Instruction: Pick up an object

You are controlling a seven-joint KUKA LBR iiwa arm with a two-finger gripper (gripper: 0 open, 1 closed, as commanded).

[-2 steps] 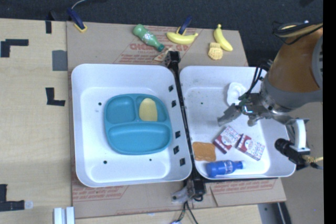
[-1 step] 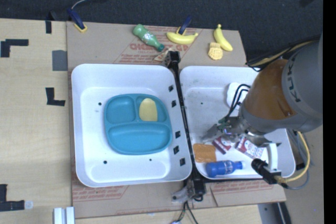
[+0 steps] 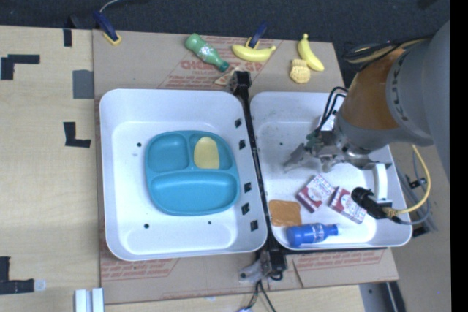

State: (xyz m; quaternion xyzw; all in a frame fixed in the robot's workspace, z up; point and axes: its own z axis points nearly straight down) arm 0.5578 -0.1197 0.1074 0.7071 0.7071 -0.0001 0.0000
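2 white bins sit side by side on the tabletop. The left bin has a blue divided plate with a yellow piece in its upper right compartment. The right bin has 2 small red-and-white packets, a brown cracker-like square and a blue bottle lying on its side near the front wall. The hand hangs low over the middle of the right bin, fingers spread apart with nothing between them, just above the nearer packet. Beyond the bins lie a green bottle, 2 bananas and a corn piece.
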